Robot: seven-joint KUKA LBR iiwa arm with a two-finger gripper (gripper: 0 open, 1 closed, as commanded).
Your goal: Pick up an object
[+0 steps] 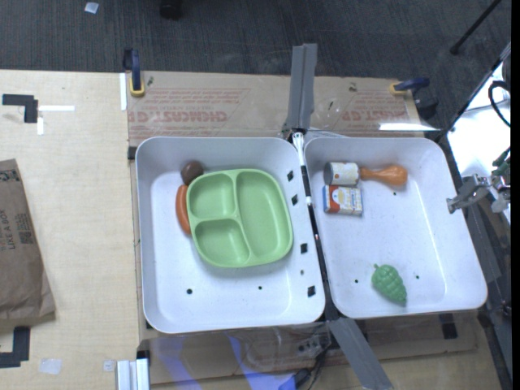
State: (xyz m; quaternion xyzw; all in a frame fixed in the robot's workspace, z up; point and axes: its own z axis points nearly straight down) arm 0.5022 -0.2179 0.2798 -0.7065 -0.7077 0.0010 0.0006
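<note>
Objects all lie loose in the bins; nothing picked yet, as I read it.
Jaws (467, 197) sit at the right bin's (455, 242) far edge; I cannot tell their state. Nearest, the orange gourd (382, 175) lies lengthwise left-right, neck toward the can (342, 173); green grapes (388, 284) point diagonally.

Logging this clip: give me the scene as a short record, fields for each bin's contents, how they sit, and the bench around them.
left bin: green divided tray; orange object and brown round object tucked at the tray's left edge
right bin: small can, orange object with a neck, small carton, green bumpy object
spacing, right bin: can and carton close together at upper left; green object apart, near front
bench: brown paper bag at far left
</note>
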